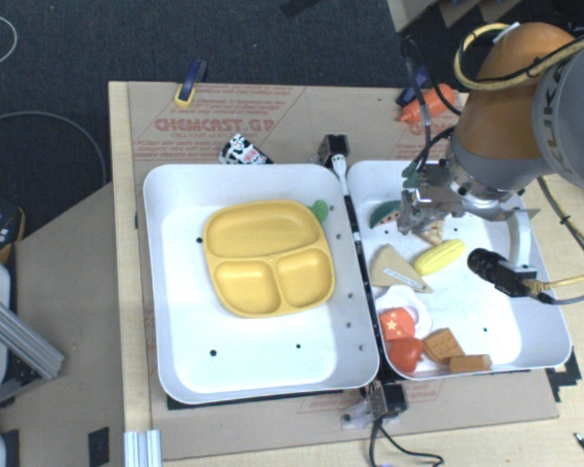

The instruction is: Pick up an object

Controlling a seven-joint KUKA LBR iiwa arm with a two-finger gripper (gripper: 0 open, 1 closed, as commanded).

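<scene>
White bins: two, a left bin (175, 261) and a right bin (526, 329).
Yellow divided trays: one (268, 256), with three compartments, in the left bin.
Yellow corn cobs: one (439, 256).
Cheese wedges: one (394, 268).
Red pieces: two, one (397, 324) above the other (405, 354).
Brown blocks: two (441, 343) (468, 363).
Green pieces: two (319, 209) (383, 215).

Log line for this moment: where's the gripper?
arm: over right bin | gripper: low at bin's back left, near corn cob | left bin: yellow divided plate
</scene>
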